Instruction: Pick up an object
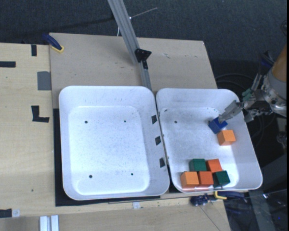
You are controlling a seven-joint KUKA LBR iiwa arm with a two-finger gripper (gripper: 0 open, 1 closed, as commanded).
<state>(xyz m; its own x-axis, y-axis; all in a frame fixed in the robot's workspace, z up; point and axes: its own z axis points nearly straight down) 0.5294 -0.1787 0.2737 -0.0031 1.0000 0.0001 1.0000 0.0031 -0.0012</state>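
A small blue block (pixel 216 125) lies in the right bin (pixel 183 105) near its right wall. My gripper (pixel 222 119) reaches in from the right at a slant, and its tip meets the top of the blue block. Whether the block is gripped or only touched is unclear. An orange block (pixel 226 137) sits just below and to the right of the blue one, close against it. At the bin's front right is a cluster of blocks: a green one (pixel 198 164), orange ones (pixel 214 165) (pixel 189 179) (pixel 205 178), and a dark green one (pixel 222 178).
The left bin (pixel 67 129) stands beside the right one, with a shared rim (pixel 156 129) between them. A grey metal pole (pixel 127 25) slants over the bench behind the bins. The arm's wrist (pixel 267 97) hangs over the right bin's outer edge.
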